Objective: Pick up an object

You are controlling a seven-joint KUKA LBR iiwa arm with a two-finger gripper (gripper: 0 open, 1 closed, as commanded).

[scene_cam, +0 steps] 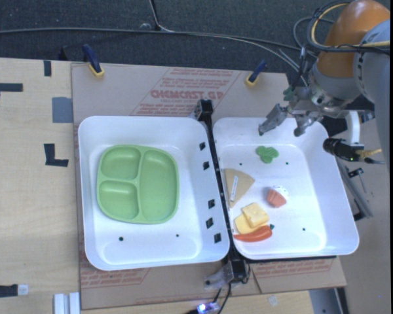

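Pincer [283,127] hangs spread wide, gripping nothing, over the right shallow white bin's [327,195] 12 o'clock rim. Just below it, toward 6 o'clock, lies a small green leafy plastic toy [267,154]. A red plastic chilli [253,235] lies toward 6 o'clock, long axis running 3 to 9 o'clock. The left shallow white bin [190,175] holds a green divided plate [138,183].

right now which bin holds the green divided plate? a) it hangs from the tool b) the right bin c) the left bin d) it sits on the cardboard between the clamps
c, since the green divided plate lies flat in the left bin, while the right bin holds the small toy foods and the tool hangs open above that bin's far edge.
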